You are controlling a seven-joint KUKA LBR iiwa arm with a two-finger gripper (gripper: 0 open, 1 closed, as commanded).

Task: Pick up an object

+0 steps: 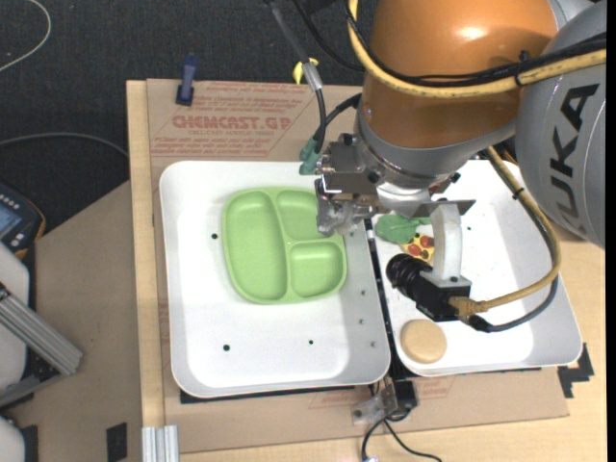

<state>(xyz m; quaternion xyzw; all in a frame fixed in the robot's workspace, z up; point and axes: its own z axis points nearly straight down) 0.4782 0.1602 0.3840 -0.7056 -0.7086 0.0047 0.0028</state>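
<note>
Green divided plate [281, 246] in left bin [192, 345], gripper [339, 215] at plate's right rim, finger state unclear, tan disc [423, 341] in right bin [539, 335].

The arm [568, 114] was a bulky grey casting with "KUKA" lettering in dark capitals on its flank. A glossy orange band [452, 37] swelled like a dome above the wrist, with black cables looped across it. Below sat a grey metal collar and a cluster of silver brackets. A yellowish braided hose [525, 287] curved down to a black fitting.
</note>
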